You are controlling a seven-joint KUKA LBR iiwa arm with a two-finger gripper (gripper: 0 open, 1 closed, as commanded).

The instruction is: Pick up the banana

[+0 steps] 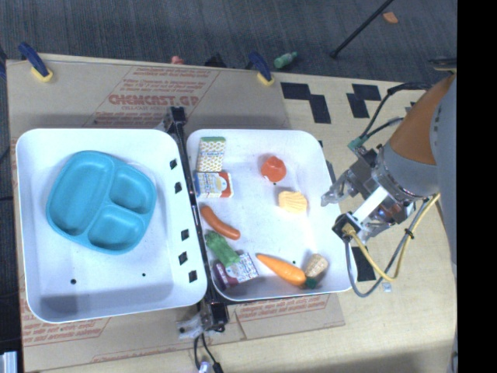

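The blue tray (101,200) looks glossy plastic, the white bins (46,286) smooth plastic, the cardboard (147,92) matt.

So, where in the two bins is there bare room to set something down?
Left bin: the wide strip between the blue tray and the near wall. Right bin: the middle, between sausage, banana and carrot. It is crowded along the cartons side and the near edge.

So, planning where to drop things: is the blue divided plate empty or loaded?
Empty: all compartments of the blue divided plate show bare blue, with nothing lying in them.
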